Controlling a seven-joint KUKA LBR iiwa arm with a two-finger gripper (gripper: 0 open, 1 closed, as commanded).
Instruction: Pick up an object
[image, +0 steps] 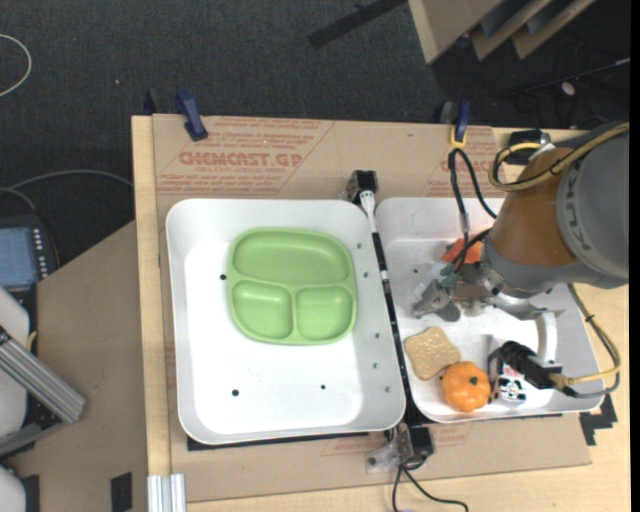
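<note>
Landmark: the right bin on the desk.
Near corner of the bin: a small orange pumpkin lay just beside a tan cracker.
Middle of the bin: the gripper hung low over the floor, pinching nothing I could see.
Jaws: hidden, so I could not tell.
Danger: the gripper might close on air, since the toys sat nearer than it.
Far past the bin: red letters read "CHEMCAST".
</note>
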